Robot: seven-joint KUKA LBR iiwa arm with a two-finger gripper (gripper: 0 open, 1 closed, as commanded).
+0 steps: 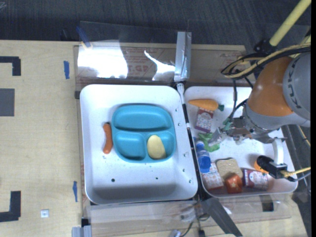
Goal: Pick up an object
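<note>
My gripper hangs low over the middle of the right bin, under the grey wrist with its orange band. Just left of it lie a green item and a small dark-red packet. An orange carrot lies at the bin's far left corner. Along the near side are a blue bottle, a slice of bread, a red item and a red-labelled can. Nothing shows between the fingers.
The left bin holds a blue sectioned tray with a yellow lump in its near right compartment. An orange-red sausage lies left of the tray. A wall divides the two bins.
</note>
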